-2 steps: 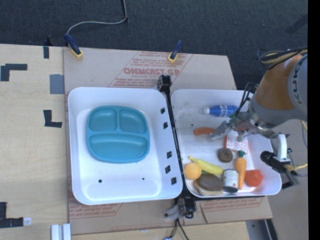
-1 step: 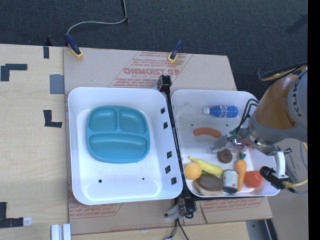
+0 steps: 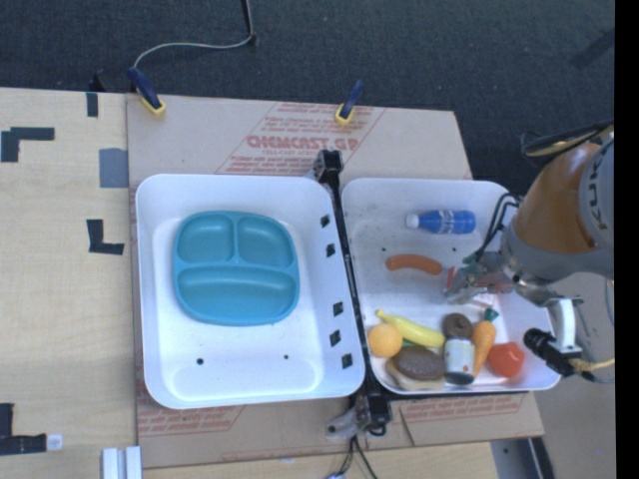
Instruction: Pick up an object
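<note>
The end effector [image 3: 467, 285] sits low in the right bin [image 3: 399, 193], at its right side; its tip is a small cluttered shape and I cannot tell whether it is spread or pressed together, nor whether anything sits in it.

Nearest the camera, along the bin's front wall below the end effector, lie the toys: a red piece [image 3: 506, 360] in the corner, a carrot [image 3: 483, 338] just under the end effector, a small can [image 3: 459, 358] with an unreadable label, a brown doughnut [image 3: 457, 325], a dark patty [image 3: 419, 364], an orange [image 3: 384, 340] and a banana [image 3: 412, 329], all crowded and mostly touching.

To the end effector's left, near it but apart, lies a sausage [image 3: 413, 263]. Beyond that, toward the back wall, a blue bottle [image 3: 441, 222] lies on its side, white cap pointing left.

Well to the left, past the black divider, the left bin [image 3: 160, 357] holds a blue tray [image 3: 238, 267] with three compartments.

Farther back, the cardboard sheet [image 3: 250, 128] under both bins carries red print reading "CHEMCAST GP" [image 3: 302, 144], with smaller lines too fine to read. Two blue-and-yellow clamps [image 3: 147, 90] grip its far edge to the counter [image 3: 50, 267].
</note>
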Motion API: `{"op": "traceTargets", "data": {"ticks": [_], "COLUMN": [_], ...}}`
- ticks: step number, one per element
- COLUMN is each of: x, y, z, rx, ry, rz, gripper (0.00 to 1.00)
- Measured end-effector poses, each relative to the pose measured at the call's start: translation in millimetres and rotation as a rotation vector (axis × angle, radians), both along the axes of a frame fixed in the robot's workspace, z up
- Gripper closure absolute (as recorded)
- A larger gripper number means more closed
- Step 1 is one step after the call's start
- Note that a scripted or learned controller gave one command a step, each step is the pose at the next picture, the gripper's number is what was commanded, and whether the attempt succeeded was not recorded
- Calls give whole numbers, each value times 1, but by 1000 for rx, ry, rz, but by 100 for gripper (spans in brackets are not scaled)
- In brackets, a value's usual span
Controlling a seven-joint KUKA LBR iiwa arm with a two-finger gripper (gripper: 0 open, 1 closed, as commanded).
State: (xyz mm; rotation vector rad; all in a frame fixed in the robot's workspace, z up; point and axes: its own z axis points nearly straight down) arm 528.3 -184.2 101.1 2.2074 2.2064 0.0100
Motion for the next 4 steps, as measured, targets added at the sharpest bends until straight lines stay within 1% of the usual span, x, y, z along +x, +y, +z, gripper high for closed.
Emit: {"op": "traceTargets", "data": {"ticks": [1,2,3,4], "x": [25,57,51,42], "y": [0,4,8,-10], "z": [83,65,58,53], "rx": [9,10,9,9], "ry": [18,20,20,21], "rz": [1,2,0,1], "gripper": [100,100,100,100]}}
